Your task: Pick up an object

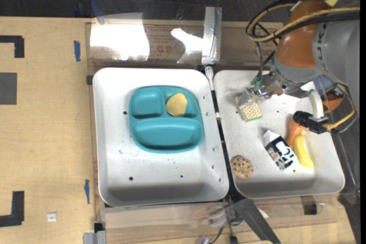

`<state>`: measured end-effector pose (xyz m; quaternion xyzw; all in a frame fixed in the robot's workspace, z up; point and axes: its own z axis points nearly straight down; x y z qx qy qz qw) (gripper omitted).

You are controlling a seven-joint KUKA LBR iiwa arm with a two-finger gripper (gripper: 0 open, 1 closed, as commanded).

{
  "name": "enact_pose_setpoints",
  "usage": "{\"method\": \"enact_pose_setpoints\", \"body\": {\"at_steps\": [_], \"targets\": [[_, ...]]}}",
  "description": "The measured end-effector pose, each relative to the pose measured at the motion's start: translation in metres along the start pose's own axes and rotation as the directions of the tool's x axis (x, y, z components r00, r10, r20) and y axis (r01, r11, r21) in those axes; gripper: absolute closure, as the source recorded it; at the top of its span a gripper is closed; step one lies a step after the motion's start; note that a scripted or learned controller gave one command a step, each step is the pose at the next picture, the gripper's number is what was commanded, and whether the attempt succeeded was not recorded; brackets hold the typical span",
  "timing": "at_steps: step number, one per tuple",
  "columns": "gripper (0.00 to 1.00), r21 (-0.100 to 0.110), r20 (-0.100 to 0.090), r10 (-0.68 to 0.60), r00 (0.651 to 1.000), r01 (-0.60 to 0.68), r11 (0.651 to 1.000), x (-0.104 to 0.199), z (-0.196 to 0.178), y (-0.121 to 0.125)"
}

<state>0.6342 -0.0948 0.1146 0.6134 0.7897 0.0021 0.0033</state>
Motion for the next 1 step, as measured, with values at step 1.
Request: {"method": "enact_pose_setpoints", "body": {"at_steps": [1], "targets": [[1.0,-0.006,0.0,-0.013,1.0,0.013,1.0,0.0558,-0.1194,-0.0051]]}}
